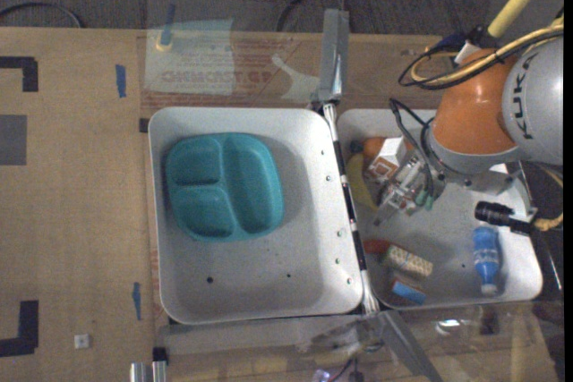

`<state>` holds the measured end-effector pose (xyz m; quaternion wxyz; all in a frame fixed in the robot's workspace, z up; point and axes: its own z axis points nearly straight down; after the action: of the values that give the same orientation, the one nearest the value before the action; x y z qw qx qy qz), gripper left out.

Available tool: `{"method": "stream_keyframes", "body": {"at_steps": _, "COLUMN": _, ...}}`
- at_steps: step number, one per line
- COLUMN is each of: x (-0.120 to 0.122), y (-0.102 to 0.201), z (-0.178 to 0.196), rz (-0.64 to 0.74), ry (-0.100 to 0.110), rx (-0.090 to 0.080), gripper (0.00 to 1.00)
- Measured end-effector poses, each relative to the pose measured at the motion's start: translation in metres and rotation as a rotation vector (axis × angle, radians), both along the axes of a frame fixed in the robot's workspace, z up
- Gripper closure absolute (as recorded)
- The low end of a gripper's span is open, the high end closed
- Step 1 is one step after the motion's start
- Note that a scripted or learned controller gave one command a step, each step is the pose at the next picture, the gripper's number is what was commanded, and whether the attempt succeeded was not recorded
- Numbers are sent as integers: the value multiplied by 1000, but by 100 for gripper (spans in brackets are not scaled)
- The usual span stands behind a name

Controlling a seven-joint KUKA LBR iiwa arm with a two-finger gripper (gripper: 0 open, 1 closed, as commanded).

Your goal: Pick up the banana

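Observation:
The banana (359, 181) is a yellow curved shape lying along the left wall of the right bin (528, 282). My gripper (397, 195) hangs low over that bin, just right of the banana and tilted toward it. A small white and orange box (386, 157) sits right behind the gripper, partly covered by it. The grey arm with its orange band (474, 112) comes in from the right and hides the back of the bin.
The left bin (251, 282) holds a teal divided plate (224, 185). The right bin also holds a blue bottle (485, 258), a tan waffle-like block (410, 261), a small blue piece (407, 291), a red piece (376, 244) and an orange thing (371, 145).

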<state>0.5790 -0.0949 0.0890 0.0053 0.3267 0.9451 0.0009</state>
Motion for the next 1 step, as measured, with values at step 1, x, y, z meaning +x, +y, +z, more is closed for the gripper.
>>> {"method": "stream_keyframes", "body": {"at_steps": 1, "x": 68, "y": -32, "z": 2, "rz": 86, "ry": 36, "rx": 5, "gripper": 0}}
